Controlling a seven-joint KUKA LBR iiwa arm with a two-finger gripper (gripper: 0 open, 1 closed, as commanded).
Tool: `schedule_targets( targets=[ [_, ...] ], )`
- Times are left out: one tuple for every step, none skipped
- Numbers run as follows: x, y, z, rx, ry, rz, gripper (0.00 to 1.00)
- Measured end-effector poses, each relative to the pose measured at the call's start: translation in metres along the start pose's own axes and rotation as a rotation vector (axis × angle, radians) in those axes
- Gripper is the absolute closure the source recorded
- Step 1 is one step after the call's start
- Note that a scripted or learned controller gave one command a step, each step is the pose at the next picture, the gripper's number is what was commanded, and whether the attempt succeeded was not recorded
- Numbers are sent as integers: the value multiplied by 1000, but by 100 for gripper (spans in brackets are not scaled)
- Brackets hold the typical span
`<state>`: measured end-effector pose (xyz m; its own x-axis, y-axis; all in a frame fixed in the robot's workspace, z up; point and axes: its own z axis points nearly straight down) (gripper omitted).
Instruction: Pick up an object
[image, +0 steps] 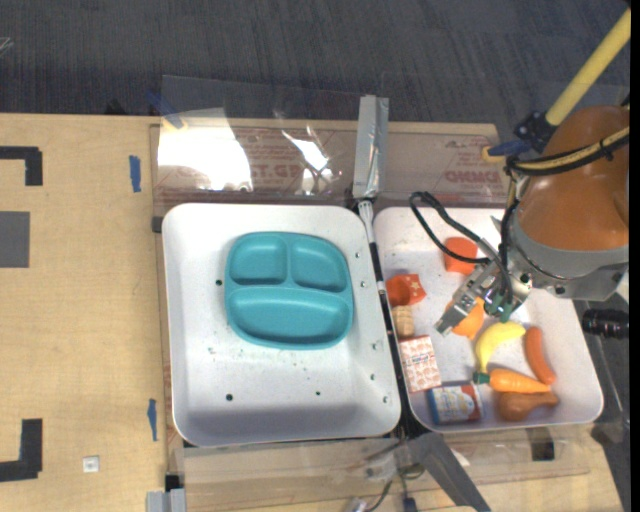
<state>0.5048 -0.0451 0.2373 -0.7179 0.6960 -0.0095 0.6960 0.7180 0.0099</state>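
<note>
the arm reaches in from the right and its claw hangs low over the middle of the right bin, just above a small orange piece that sits against the yellow banana. the fingers look slightly spread with the orange piece right under the tips, but i cannot tell whether they truly pinch it, so i would judge the step as closing in for a grasp, not yet a lift. the next move likely calls for a short drop, a firm squeeze, then a straight rise. room is tight: the banana, a carrot and a red-orange sausage shape crowd the right side, while a red toy, a tan piece and a patterned packet line the wall by the divider. an orange lid-like thing lies behind the claw. the left bin holds only a teal divided plate, well apart, with open floor around it on the table.
</note>
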Motion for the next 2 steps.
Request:
schedule_targets(
  targets=[
    [-4, 86, -21, 5, 7, 9, 100],
    [53, 40, -26, 8, 8, 111, 100]
  ],
)
